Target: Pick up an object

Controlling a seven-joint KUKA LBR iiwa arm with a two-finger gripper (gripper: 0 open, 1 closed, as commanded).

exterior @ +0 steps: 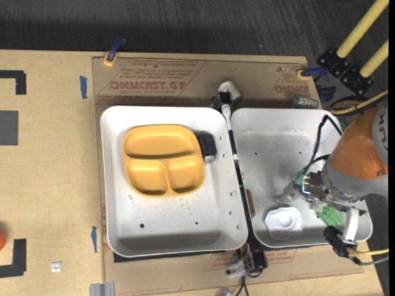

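My gripper (303, 187) is low inside the right bin (271, 134), near its right side, below the arm's orange band (359, 154). A white squat bottle-like object (283, 219) lies at the bin's front, just left of and in front of the gripper, apart from it. A small green object (329, 216) lies under the wrist at the bin's front right, partly covered by the arm. In the left bin (117, 227) a yellow divided tray (163, 159) rests at the back, with a small dark object (207, 145) against its right edge.
The two bins meet at a ridge (237, 171) in the middle. A clamp and cable (226, 94) sit behind the bins. Black cable loops (321, 137) hang off the arm over the right bin. Yellow poles (364, 23) stand at the back right.
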